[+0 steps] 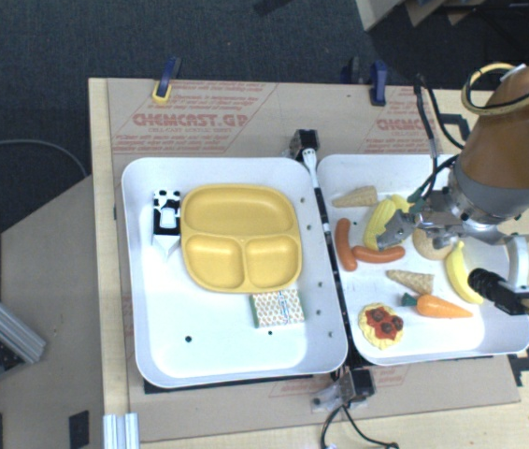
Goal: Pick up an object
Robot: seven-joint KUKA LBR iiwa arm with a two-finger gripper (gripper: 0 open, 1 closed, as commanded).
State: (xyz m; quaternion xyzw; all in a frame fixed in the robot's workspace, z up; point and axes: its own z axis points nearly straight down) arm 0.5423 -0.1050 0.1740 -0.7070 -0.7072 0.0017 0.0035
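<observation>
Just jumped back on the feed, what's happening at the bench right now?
The grey arm with the orange band reaches in over the right white bin, its tool low among toy foods: a yellow corn cob, two orange-red sausages, a yellow banana and an orange carrot. Nothing is visibly lifted yet. The left white bin holds a yellow divided plate.

My orange-banded grey arm [507, 148]. White plastic bins [152, 344]: yellow divided plate [241, 237], green-speckled square sponge [278, 309], red toy sausages [346, 244], orange toy carrot [442, 307], yellow toy banana [458, 274].
</observation>
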